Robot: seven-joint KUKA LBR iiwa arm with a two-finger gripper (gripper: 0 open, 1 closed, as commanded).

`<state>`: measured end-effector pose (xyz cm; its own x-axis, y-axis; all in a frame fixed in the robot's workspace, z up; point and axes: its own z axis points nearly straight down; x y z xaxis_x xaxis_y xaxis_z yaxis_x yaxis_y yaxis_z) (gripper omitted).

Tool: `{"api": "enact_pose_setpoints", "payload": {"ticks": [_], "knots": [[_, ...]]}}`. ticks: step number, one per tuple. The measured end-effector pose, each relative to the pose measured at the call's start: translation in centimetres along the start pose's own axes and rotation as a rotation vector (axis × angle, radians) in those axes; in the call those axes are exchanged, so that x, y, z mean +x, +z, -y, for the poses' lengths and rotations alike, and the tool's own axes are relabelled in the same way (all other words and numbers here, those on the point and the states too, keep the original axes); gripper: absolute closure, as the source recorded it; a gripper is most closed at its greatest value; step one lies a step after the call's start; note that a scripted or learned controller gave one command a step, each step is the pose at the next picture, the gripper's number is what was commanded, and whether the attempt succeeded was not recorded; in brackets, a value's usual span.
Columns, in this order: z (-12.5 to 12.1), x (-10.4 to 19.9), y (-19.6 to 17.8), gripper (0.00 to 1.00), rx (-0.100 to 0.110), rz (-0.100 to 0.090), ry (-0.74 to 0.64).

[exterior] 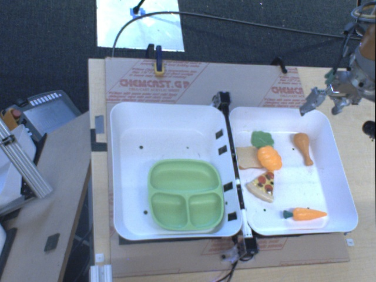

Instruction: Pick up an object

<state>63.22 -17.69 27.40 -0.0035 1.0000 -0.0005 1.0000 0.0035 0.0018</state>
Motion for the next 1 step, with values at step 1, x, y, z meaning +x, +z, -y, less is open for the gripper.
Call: {"api": "enact_pose_setpoints", "payload": {"ticks": [1], "knots": [[-0.99, -0.07, 4.82, 0.0, 0.002, 0.0, -0.002]]}}
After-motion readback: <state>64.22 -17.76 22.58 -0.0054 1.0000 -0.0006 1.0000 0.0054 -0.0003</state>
